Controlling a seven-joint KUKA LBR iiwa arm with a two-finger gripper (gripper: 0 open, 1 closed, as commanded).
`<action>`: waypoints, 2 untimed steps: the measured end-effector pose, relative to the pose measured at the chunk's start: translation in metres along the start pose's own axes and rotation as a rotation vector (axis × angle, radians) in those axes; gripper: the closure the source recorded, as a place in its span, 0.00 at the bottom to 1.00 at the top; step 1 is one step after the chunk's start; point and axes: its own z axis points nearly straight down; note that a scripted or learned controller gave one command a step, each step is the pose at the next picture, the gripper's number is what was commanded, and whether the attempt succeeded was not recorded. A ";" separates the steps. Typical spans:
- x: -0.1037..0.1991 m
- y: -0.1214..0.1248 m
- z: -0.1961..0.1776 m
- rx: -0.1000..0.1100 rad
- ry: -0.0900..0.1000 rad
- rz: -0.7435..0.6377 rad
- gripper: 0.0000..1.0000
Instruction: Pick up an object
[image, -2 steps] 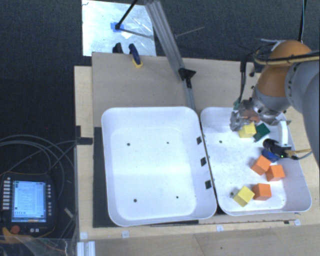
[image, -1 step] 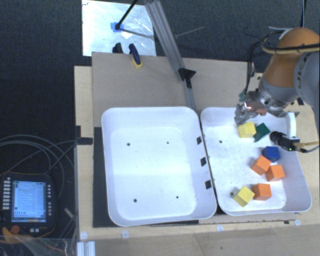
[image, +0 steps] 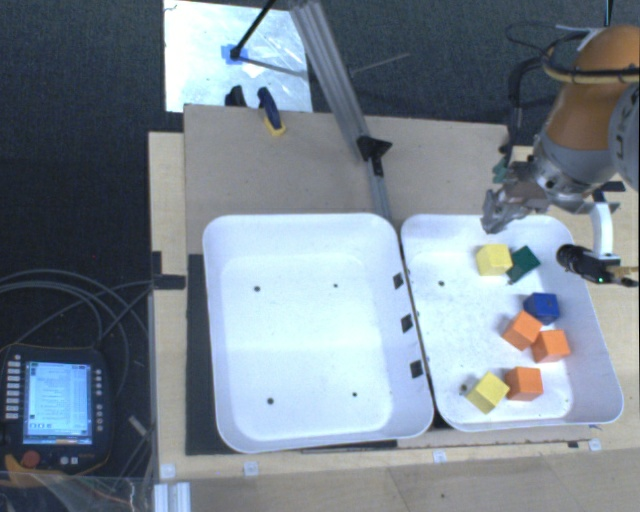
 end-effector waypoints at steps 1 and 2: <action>0.057 -0.001 0.005 0.006 0.003 -0.006 1.00; 0.115 0.008 -0.006 0.004 0.004 -0.007 1.00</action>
